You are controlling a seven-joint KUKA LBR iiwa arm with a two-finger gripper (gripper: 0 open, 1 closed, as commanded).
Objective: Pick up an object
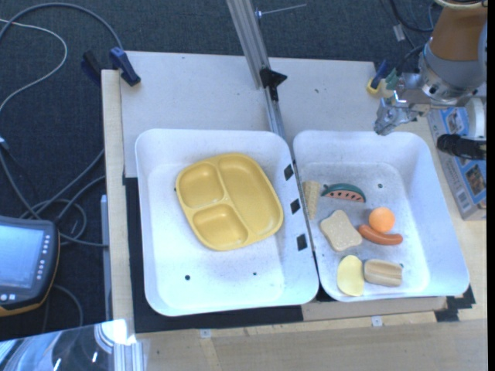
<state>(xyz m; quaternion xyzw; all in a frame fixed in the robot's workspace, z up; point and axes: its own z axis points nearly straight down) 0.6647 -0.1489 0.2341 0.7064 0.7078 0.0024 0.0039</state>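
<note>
From my remote station I log the following, starting at the gripper and working outward.

1. Gripper (389, 122): at the end of the grey arm with the orange band, poised over the far rim of the right bin (441, 176). Nothing sits between its fingers; whether they are spread or closed I cannot tell from this slant.

2. Watermelon slice (344, 192): nearest item, below and left of the gripper on the bin floor, apart from the others.

3. Orange ball (381, 219): straight below the gripper, deeper into the bin, touching the sausage (380, 237) that lies just beneath it.

4. Bread slice (340, 230): left of the sausage, just beside it.

5. Pale wafer strip (311, 199): against the bin's left wall, left of the watermelon slice.

6. Wooden bread loaf (383, 273) and yellow round piece (350, 276): farthest from the gripper inside this bin, at the near edge, touching side by side.

7. Left bin (155, 207): well left of the gripper, adjoining the right bin.

8. Yellow divided tray (228, 201): three compartments, lying slightly turned in the left bin.

9. Blue clamp (124, 64): far left on the bench's back corner.

10. Handheld screen (25, 263): farthest away, off the bench at the left edge.
</note>
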